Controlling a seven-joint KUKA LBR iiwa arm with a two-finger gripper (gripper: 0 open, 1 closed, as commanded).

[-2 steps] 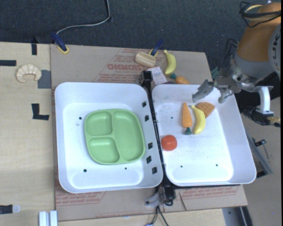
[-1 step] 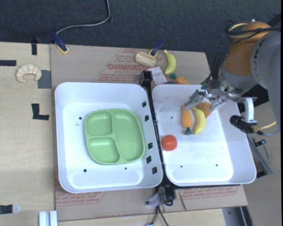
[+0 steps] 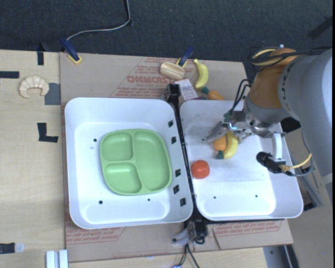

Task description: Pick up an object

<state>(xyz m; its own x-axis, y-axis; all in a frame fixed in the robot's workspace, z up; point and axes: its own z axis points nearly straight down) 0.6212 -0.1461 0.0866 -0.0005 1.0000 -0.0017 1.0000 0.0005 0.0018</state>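
In the right bin point(image 3: 251, 205), a small yellow banana-shaped toy point(image 3: 231, 146) lies against an orange piece point(image 3: 220, 144) near the middle. A red tomato-like ball point(image 3: 200, 170) sits lower left of them, close to the bin's left wall. My gripper point(image 3: 226, 130) hangs low just above the yellow and orange pieces, coming in from the right under the grey arm and its orange band point(image 3: 268, 88). The wrist hides the gripper's tips, and nothing shows as lifted.
The left bin point(image 3: 81, 127) holds a green divided plate point(image 3: 135, 162). Behind the bins lie a bread roll point(image 3: 172, 69), a banana point(image 3: 201, 74), a small packet point(image 3: 185, 88) and an orange bit point(image 3: 214, 95). A croissant point(image 3: 33, 86) rests far left.
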